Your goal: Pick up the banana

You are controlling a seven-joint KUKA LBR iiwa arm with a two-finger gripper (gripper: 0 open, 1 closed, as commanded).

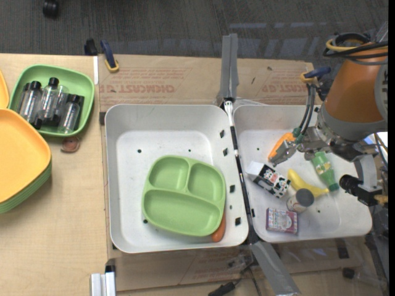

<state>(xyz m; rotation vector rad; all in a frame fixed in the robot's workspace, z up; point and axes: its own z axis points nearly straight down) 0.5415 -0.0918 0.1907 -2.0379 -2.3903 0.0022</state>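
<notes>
The banana [307,184] is small and yellow and lies in the right bin [259,128], near its middle, pointing down to the right. A grey round object [303,198] touches its lower side, and a green bottle [323,169] lies just to its right. My gripper [300,144] hangs over the right bin's upper middle, under the orange-banded wrist [352,91]. It sits above and slightly left of the banana, beside an orange carrot-like toy [281,145]. The wrist hides part of the gripper.
A black-and-white box [271,180] lies left of the banana and a pink packet [281,221] near the front wall. The left bin [123,165] holds a green divided plate [185,196]. On the bench's left stand a green tray of bottles [52,100] and stacked orange plates [18,165].
</notes>
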